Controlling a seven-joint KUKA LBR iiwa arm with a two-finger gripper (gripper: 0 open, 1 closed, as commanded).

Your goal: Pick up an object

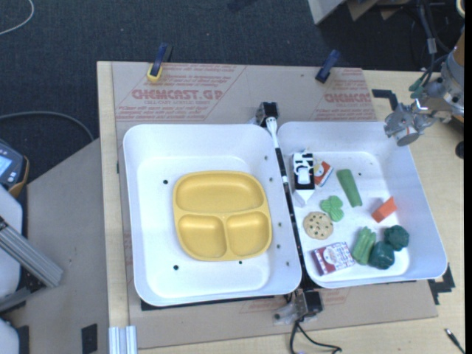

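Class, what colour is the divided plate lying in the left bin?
Yellow; the divided plate shows plainly in the camera view.

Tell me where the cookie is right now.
The cookie lies in the right bin, near its left wall, just below the green clover-shaped piece and above the red-and-white packet.

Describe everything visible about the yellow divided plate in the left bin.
The yellow divided plate looks like matte plastic, a rounded rectangle with three compartments: one wide one along the far side and two smaller ones along the near side. It lies flat, right side up, near the middle of the left bin, with nothing in it or touching it.
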